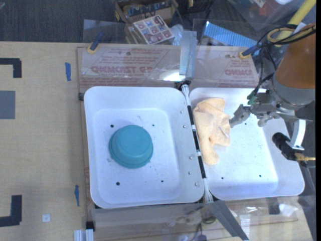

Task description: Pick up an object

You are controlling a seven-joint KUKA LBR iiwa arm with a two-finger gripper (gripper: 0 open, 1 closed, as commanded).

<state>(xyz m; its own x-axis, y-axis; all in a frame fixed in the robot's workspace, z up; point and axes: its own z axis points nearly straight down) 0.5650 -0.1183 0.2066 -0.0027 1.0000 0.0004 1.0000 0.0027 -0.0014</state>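
From above the bench, two white bins sit side by side on a pale wooden top. The left bin (100,104) holds a teal bowl (131,145), upside down, a little left of the bin's middle and well clear of every wall. Small dark specks and holes dot the floor around it.

The right bin (261,177) holds a crumpled yellow cloth (211,128). It lies in the far left part of that bin, its left edge close against the ridge where the two bins meet, and trails toward the near side in a narrowing tail. The rest of that bin's floor is bare white.

The arm (298,69) comes in from the right, its orange band high at the edge. The gripper (239,115) hangs over the right bin with one grey finger slanting down toward the right edge of the cloth, its tip at or just beside the fabric. I cannot tell whether the fingers are parted or closed, nor whether any cloth lies between them. A dark cable and a black fitting hang off the wrist over the bin's right wall.

Beyond the bins, clear plastic sheets (130,64) with reddish lettering stand along the far edge. Behind them the floor carries a cardboard box (145,9) and a blue pad (225,34). Blue tape strips (67,71) and black marks lie on the wood at left.
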